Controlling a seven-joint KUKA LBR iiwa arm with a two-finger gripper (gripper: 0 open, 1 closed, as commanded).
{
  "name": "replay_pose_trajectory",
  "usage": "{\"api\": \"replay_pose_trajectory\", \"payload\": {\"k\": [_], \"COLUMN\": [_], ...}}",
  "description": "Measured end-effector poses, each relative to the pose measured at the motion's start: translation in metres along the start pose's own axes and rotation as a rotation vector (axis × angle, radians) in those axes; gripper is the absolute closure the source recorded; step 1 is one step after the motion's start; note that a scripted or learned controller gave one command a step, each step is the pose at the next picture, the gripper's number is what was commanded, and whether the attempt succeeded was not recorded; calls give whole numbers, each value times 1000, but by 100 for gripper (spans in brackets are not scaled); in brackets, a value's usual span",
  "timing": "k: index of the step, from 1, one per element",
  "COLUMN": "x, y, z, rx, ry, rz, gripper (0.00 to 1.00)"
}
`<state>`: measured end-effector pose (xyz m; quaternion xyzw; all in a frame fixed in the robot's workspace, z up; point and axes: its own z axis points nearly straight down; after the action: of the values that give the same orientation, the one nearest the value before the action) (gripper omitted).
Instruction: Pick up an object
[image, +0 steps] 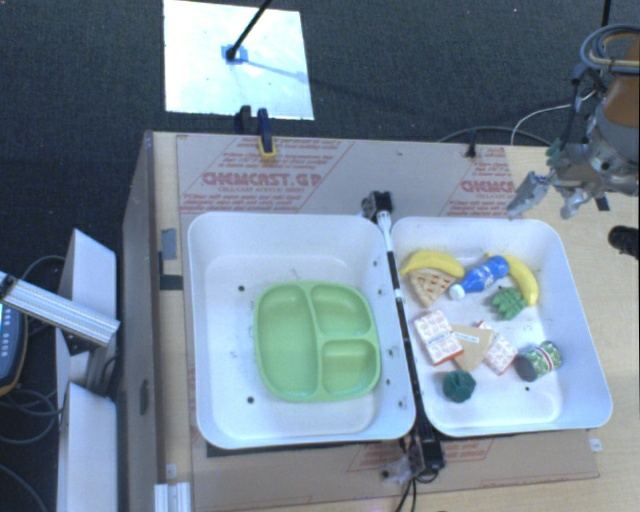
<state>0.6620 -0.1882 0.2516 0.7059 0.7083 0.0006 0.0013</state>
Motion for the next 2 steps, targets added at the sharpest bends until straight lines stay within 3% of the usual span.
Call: {"api": "replay_pose_trajectory", "payload": {"k": [1,2], "x": [-19,-20], "y": [-49,-45], "z": [35,154], "rx": [1,-6], "ry": [0,-5], "rz": [2,2], "gripper": [0,0]}}
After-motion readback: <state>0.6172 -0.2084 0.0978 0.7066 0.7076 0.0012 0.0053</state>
